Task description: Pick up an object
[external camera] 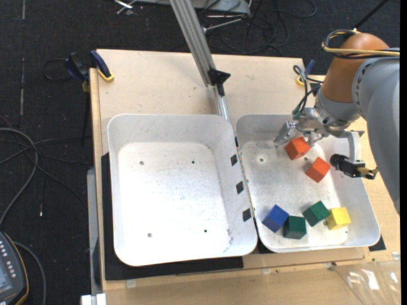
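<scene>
My gripper [297, 136] hangs over the back part of the right bin [365, 234], reaching in from the right. An orange-red cube [297, 149] sits directly under its tip, touching or nearly touching it; whether the cube is gripped is not visible. A second orange-red cube [317, 169] lies just to the right and nearer the front. Along the bin's front lie a blue cube [275, 217], a dark green cube [294, 226], a green cube [315, 212] and a yellow cube [338, 217].
The left bin [117, 138] stands beside the right one, their rims meeting at the middle. A slanted metal bar [194, 33] runs from the back down to the bins' junction. Clamps [102, 67] sit at the bench's back corners.
</scene>
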Action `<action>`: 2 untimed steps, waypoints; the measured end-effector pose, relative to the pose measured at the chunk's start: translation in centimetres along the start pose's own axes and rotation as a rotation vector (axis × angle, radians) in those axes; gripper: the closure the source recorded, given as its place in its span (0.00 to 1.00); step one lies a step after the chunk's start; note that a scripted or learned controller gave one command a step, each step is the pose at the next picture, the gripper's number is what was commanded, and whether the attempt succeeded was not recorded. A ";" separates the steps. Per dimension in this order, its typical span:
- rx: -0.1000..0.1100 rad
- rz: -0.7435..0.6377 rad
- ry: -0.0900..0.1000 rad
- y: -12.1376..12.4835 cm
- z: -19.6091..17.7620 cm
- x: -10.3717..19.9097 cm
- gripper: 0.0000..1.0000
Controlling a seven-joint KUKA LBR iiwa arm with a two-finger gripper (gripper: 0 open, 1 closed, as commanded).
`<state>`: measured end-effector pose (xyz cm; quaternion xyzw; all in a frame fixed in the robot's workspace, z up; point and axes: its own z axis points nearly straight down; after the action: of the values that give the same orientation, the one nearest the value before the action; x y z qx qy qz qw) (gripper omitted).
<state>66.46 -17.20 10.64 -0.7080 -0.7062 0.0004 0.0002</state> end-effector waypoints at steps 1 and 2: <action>-0.004 -0.006 -0.003 0.6 0.9 1.9 0.00; -0.003 -0.006 -0.001 -2.7 0.9 4.8 0.00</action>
<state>63.74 -12.37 9.72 -0.7058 -0.7084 -0.0004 -0.0010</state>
